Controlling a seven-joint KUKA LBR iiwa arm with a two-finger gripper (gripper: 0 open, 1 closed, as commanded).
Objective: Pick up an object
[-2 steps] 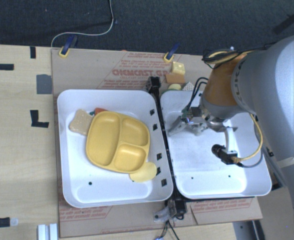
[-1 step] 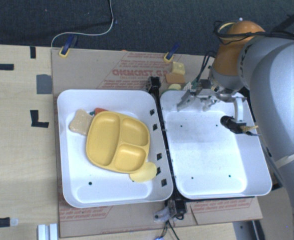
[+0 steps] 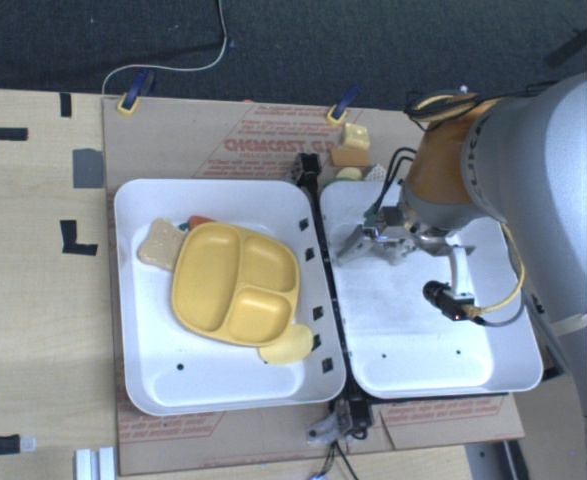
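Hovering low over the right bin [image 3: 493,368] with gripper [image 3: 358,245] fingers spread around nothing, pointing toward the yellow divided plate [image 3: 235,283] lying across the divider in the left bin [image 3: 133,298].

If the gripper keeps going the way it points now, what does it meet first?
The gripper points toward the view's left, low over the right bin. Straight on, it would probably meet the divider between the bins first, then the yellow tray. Its height is unclear.
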